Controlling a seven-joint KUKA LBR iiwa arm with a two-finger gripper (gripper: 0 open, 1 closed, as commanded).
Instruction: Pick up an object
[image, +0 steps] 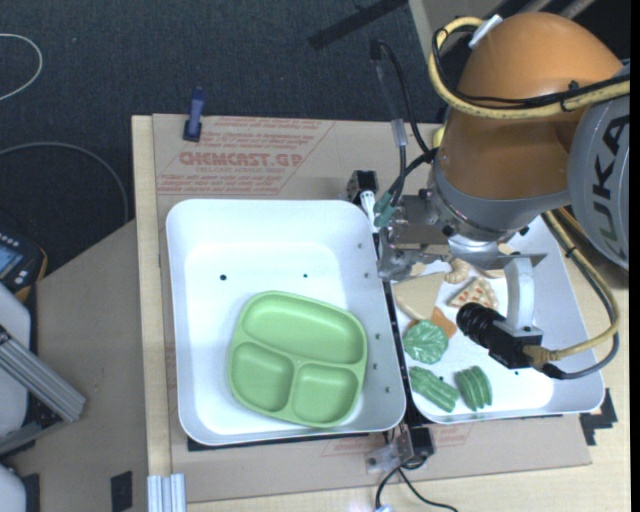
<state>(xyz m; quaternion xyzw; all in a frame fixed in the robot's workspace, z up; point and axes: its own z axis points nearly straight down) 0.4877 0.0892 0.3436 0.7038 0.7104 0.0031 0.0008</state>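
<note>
Green divided tray (298, 356) alone in left bin (200, 235); three green pieces (445, 375) in right bin (560, 395); tool's state unclear

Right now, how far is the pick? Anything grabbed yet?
Done: the arm is positioned low over the right bin, where the green toy pieces and a tan piece lie. In hand: nothing visibly lifted; the wrist hides the gripper, so a grasp can't be confirmed. Left: closing on an item and raising it. The green divided plate sits untouched in the left bin.
</note>
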